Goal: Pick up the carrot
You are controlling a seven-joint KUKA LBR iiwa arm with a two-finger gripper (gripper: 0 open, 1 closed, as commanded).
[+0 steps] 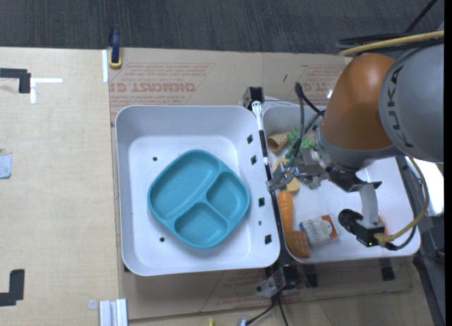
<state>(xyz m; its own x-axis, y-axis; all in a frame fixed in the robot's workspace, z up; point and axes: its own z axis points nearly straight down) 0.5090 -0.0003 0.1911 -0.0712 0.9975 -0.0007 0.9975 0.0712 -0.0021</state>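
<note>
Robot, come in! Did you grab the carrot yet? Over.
End effector low in right bin, at carrot's top end. Carrot lying along bin's left wall, not lifted. Small carton just beside it. Over.

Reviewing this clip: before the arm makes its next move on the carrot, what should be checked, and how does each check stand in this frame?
1. Carrot located: ok. It lies lengthwise along the left wall of the right bin.
2. Gripper over the target: ok. It sits just above the carrot's upper end.
3. Carrot between the fingers: cannot tell; the wrist hides the contact.
4. Neighbours clear of the carrot: not ok. A small carton lies close on its right and a waffle-like piece touches its lower end.
5. Room beside the bin wall: not ok; the carrot hugs the wall.
6. Left bin undisturbed: ok; blue divided plate rests inside.
</note>
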